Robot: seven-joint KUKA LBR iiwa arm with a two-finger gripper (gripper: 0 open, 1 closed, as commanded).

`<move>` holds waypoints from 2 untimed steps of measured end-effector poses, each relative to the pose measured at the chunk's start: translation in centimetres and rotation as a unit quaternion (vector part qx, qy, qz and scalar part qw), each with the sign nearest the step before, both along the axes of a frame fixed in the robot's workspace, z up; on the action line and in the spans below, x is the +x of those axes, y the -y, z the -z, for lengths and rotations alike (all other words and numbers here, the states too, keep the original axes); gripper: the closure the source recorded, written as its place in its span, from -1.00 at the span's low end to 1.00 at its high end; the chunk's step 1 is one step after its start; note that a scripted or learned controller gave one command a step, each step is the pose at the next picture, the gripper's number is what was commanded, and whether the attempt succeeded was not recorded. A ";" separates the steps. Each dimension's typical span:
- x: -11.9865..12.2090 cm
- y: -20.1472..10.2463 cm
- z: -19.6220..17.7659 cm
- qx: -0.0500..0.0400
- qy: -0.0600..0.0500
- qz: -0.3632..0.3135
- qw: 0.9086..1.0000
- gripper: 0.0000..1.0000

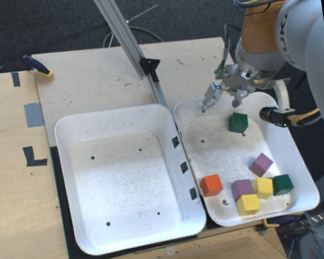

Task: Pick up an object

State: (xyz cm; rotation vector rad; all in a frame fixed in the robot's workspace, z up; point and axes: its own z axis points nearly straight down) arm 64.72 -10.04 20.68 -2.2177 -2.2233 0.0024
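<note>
Camera view has my end effector [223, 100] spread open and holding nothing over the far end of the right bin [293, 200], just beside the green cube [238, 123] (small, rigid, likely light), which I judge best pinched across two flat opposite faces.

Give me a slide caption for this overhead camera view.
Open pincer hovering over the right bin near a lone green cube, six more blocks clustered at the bin's near end.

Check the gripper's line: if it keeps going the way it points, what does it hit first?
Most likely the bare floor of the right bin. The gripper hangs above it, fingers apart, aiming down-left. The green cube sits off to the side. Depth is unclear.
</note>
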 end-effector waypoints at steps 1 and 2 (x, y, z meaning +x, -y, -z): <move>-0.8 5.6 8.9 -0.002 0.002 0.002 1.000 -1.00; -2.1 9.4 9.6 -0.007 0.013 -0.001 1.000 -1.00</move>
